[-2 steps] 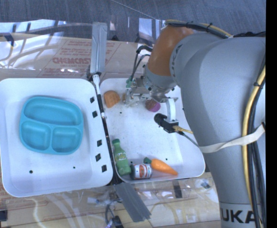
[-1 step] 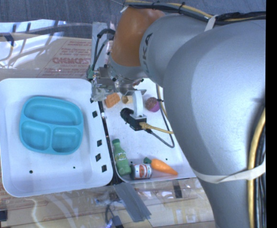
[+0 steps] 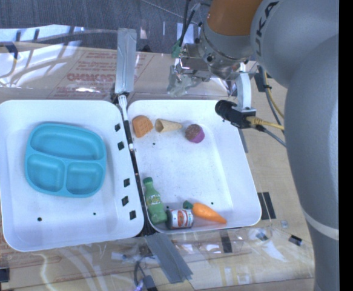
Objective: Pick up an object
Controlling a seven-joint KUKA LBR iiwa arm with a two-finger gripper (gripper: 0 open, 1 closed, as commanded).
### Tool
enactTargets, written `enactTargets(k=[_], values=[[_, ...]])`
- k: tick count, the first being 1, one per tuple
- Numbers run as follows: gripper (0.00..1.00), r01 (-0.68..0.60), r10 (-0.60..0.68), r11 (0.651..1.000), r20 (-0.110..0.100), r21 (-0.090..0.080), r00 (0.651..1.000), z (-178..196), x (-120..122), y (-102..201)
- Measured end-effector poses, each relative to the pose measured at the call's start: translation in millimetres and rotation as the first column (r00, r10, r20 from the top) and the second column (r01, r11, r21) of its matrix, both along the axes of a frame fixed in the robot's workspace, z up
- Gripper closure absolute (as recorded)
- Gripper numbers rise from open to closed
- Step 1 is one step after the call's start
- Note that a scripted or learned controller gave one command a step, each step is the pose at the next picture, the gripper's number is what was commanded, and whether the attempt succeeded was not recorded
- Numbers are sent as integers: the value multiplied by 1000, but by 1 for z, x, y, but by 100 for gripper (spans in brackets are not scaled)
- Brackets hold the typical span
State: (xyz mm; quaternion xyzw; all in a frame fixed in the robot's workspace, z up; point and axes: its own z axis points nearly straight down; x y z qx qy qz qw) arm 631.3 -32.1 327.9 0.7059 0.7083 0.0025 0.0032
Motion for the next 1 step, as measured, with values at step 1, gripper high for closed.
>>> enactTargets(k=[1], values=[[100,3,-3,1000,1,-2,1000,120,-9,-92]])
